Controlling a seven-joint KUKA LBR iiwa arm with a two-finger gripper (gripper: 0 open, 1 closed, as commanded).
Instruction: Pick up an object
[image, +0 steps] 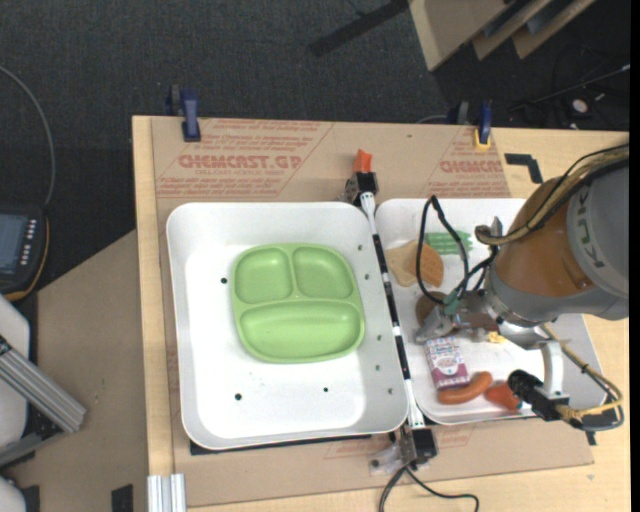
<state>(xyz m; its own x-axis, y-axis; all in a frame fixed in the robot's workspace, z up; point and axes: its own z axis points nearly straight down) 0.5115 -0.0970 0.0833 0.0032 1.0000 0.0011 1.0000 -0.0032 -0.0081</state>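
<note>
My gripper (443, 318) reaches down into the right bin (400, 215), with the grey and orange arm above it hiding much of that bin. Just below the gripper lies a pink packet (446, 360). A red sausage (464, 389) and a small orange piece (501, 398) rest near the bin's front edge. Behind the gripper sit a brown round slice (430, 266) and a green item (444, 242), partly crossed by a black cable. I see nothing lifted clear of the bin floor.
The left bin (200, 330) holds a light green divided plate (296, 302). A ridge with clamps separates the two bins. Cables loop around the wrist over the right bin. Blue clamps stand at the board's far edge.
</note>
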